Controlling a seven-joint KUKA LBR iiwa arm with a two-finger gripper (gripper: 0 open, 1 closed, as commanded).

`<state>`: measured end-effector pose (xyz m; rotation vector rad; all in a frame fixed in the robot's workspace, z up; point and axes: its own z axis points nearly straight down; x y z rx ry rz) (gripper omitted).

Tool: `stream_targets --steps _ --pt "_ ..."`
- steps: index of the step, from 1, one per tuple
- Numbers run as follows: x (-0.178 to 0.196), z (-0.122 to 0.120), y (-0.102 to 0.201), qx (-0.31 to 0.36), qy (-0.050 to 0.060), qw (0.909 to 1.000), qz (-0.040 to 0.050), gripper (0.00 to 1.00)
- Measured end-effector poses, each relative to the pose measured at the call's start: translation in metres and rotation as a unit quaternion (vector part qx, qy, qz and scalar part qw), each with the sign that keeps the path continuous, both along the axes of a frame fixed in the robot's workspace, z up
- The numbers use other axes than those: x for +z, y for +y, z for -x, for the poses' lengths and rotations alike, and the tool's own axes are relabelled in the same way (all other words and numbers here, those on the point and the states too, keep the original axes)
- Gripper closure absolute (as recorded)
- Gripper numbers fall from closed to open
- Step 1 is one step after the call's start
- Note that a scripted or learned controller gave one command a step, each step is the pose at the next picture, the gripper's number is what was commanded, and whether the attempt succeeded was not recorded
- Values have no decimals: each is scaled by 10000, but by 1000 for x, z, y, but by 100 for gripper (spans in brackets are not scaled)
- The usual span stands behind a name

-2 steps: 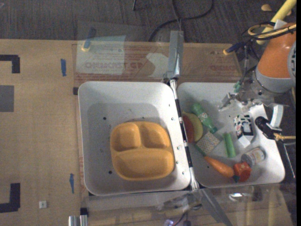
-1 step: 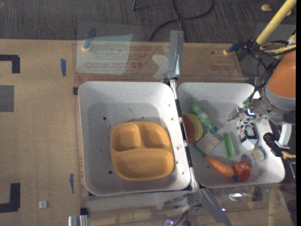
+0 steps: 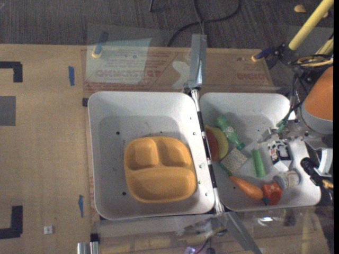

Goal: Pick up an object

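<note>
The right bin (image 3: 249, 100) holds several small objects. A green bottle (image 3: 229, 131) lies near its left wall, beside a red and yellow-green fruit half (image 3: 216, 142). A small checkered packet (image 3: 234, 161) and a green stick (image 3: 258, 163) lie in the middle. An orange carrot (image 3: 247, 187) rests near the front, touching a red piece (image 3: 272, 192). Beside these stands a small grey cup (image 3: 288, 179). My gripper (image 3: 279, 136) hangs low over the bin's right side, just above a black and white item (image 3: 280, 153). The arm's orange band (image 3: 323, 100) is behind it.
In the left bin (image 3: 106, 120) lies a big orange divided tray (image 3: 159, 168). A metal divider (image 3: 204, 152) separates the bins. A yellow pole (image 3: 312, 20) and clamps stand at the back right. Cardboard bench surface (image 3: 42, 152) spreads to the left.
</note>
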<state>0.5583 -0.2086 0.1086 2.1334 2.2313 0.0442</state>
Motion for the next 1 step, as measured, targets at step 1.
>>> stream_targets --steps 1 --pt "15 -4 -1 2 -57 10000 23 100"
